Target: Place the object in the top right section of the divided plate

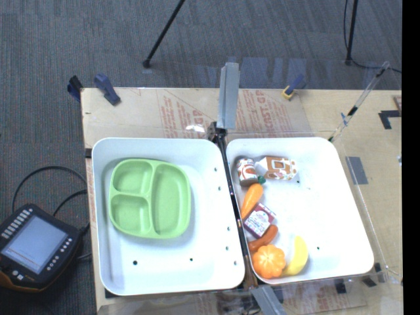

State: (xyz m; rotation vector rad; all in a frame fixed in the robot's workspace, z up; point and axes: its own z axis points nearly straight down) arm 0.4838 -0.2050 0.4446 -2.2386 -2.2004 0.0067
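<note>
Camera view looks down on a brown surface [164, 110] carrying two white bins side by side. The left bin [164, 268] holds a green plate [169, 199], lying flat toward that bin's left half; two small sections sit on its left side, one above the other, and one long section fills its right side.

The right bin [328, 222] holds all the loose things, gathered along its left wall, well apart from the plate and separated from it by the two bin walls. At the top of the group a small cup [247, 170] sits just beside a brown and white carton [279, 168]. Below them a carrot [251, 200] lies at a slant, its green end touching the cup. Under the carrot come a red packet [259, 220] and a red sausage [263, 238], touching each other. Nearest the bottom edge, an orange [270, 260] rests against a banana [298, 255].

Which of these is the one meant for the plate cannot be told.

A grey post [229, 97] stands at the far end of the gap between the bins. A pendant [36, 245] lies on the floor to the left.
</note>
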